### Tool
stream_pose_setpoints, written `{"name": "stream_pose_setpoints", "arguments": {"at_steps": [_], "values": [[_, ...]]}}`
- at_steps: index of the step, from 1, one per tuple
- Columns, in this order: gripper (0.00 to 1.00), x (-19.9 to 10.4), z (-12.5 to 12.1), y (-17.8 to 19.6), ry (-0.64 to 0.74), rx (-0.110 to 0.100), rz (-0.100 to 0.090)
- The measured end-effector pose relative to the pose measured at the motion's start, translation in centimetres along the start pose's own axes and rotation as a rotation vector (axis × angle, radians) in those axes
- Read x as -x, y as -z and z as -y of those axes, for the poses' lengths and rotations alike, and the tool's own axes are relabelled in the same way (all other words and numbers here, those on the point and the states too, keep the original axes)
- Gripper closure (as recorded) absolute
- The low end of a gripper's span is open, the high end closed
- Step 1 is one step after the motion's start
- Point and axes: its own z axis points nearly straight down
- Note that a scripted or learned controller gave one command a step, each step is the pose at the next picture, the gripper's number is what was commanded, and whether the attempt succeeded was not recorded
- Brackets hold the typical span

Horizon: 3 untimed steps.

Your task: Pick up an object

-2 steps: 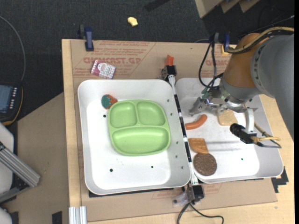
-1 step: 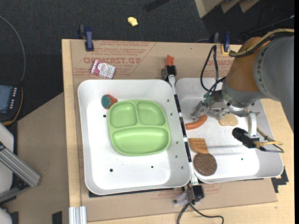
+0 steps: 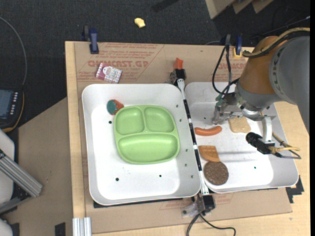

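My gripper (image 3: 220,116) hangs low in the right bin (image 3: 275,178), near its back left part. Just in front of it lies an orange-red sausage (image 3: 208,130), close to the tip but apart from it as far as I can see. A beige bread slice (image 3: 239,125) lies right beside the gripper, partly under the wrist. Further forward are an orange waffle-like piece (image 3: 209,153) and a round brown patty (image 3: 216,173). Nothing shows held in the gripper.
The left bin (image 3: 98,146) holds a green divided plate (image 3: 145,133) and a small red and green toy (image 3: 114,106) at the plate's back left corner. A pink card (image 3: 108,72) lies on the bench behind the bins. The arm (image 3: 275,68) covers the right bin's back right.
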Motion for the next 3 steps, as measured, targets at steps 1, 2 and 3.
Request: {"name": "stream_pose_setpoints", "arguments": {"at_steps": [1,2,3], "values": [[1.00,4.2,7.7,4.5,-0.006,-0.004,0.001],[0.00,3.8,7.4,4.2,0.000,-0.002,0.000],[0.00,11.3,-0.5,-1.1,0.000,0.006,0.002]]}}
